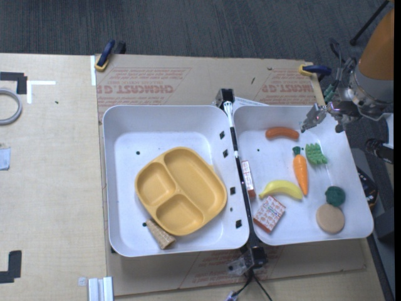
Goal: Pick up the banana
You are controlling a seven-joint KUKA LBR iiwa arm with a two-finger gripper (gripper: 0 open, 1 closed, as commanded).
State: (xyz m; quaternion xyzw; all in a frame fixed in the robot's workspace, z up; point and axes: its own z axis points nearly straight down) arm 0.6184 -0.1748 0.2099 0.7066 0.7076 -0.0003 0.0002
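Note:
The yellow banana [282, 189] lies in the right bin [357, 168], near its front left, with its curve arching upward. My gripper [323, 124] hovers over the bin's far right corner, well behind and to the right of the banana. Its fingers are spread open with nothing between them. An orange carrot [301, 173] lies just right of the banana, almost touching its tip.
The right bin also holds a sausage [282, 133], a green leafy piece [315, 153], a dark green ball [335, 195], a tan disc [330, 219] and a red-and-white box [269, 214]. In the left bin [119, 168] are a yellow divided plate [180, 190] and a cracker [160, 234].

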